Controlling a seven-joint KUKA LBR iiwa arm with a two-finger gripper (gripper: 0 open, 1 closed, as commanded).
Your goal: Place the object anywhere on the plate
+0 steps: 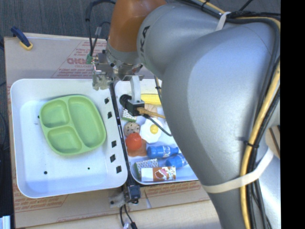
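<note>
The claw (102, 79) hangs over the far end of the rim shared by the two bins; whether it is apart or together cannot be told. The left bin (28, 175) carries one green plate (72, 124) with three compartments. The right bin (187, 176) holds the loose objects: one red ball (134, 141), one fried egg (152, 131), two blue bottles (162, 150), one spotted cube (131, 128) and one printed carton (157, 172).
</note>
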